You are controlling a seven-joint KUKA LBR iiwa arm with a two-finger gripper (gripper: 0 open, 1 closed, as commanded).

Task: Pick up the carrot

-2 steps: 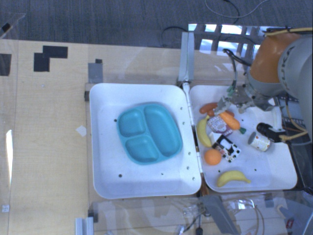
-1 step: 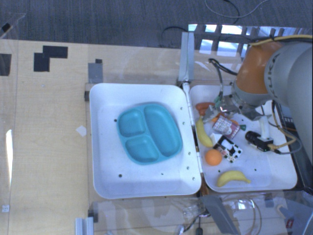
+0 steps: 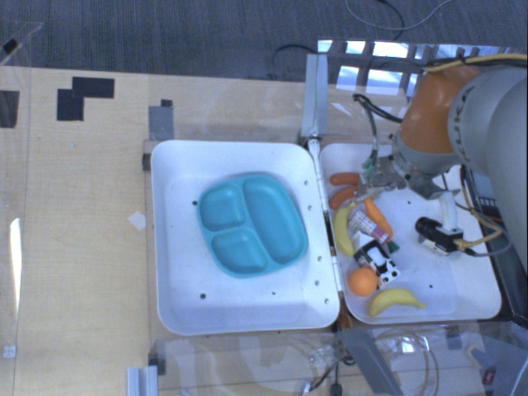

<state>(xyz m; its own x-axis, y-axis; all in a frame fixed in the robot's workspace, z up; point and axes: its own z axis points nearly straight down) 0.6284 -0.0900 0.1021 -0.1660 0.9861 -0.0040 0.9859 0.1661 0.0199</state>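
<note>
Carrot [image 3: 377, 214] below fingers [image 3: 369, 181]

2 bins [image 3: 177, 246], 2 bananas [image 3: 394, 302], 1 orange [image 3: 362, 282], 1 carrot [image 3: 378, 214].

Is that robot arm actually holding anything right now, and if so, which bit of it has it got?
It cannot be told. The gripper is low in the right bin, at the upper end of the carrot, but the view doesn't settle whether anything is between its fingers.

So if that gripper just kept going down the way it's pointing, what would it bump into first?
Probably the carrot, lying just below the gripper in the right bin. Depth is hard to judge from this slanted view, so it could slip beside it.
</note>
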